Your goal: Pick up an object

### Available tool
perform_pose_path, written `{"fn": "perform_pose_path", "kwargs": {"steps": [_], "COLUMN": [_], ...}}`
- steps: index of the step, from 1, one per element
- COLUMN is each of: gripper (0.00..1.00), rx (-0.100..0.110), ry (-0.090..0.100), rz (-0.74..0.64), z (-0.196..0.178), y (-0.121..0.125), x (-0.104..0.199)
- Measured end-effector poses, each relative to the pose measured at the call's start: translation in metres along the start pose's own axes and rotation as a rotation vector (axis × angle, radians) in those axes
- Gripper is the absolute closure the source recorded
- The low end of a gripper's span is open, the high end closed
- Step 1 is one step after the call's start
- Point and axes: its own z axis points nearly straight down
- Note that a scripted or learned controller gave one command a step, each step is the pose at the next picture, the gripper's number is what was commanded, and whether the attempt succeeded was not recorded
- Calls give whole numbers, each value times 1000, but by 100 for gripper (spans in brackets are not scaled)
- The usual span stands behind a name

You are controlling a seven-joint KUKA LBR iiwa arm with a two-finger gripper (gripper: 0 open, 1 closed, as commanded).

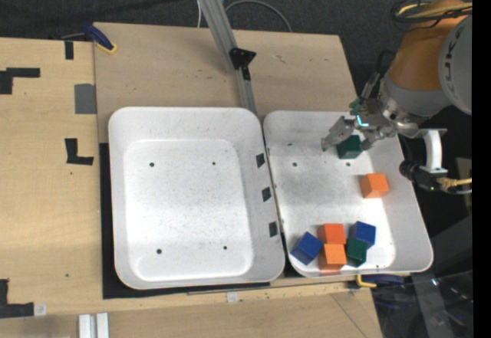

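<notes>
Sitting nearest the camera, at the front edge of the right bin point(406, 252), is a cluster of blocks: a blue block point(307, 247), two orange blocks point(333, 244), a dark green block point(355, 251) and a second blue one point(365, 233), all touching or just beside each other and untouched. Further back an orange block point(375, 185) lies alone. Beyond it, near the bin's far edge, the gripper point(350, 136) has its jaws around a green block point(350, 146), and they appear to be clenched on it, though the view is too coarse to be sure the block is clear of the bin floor. If the grasp holds, the pick is mostly made; lifting clear remains. The left bin point(123, 129) on the tabletop point(153, 60) plays no part.
</notes>
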Motion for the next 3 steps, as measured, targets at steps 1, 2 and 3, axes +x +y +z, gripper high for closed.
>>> {"fn": "perform_pose_path", "kwargs": {"steps": [1,2,3], "gripper": [0,0,0], "rx": [-4,0,0], "ry": [-1,-1,-1], "rz": [-1,0,-1], "z": [-2,43,87], "y": [1,-4,-6], "x": [0,-3,-3]}}
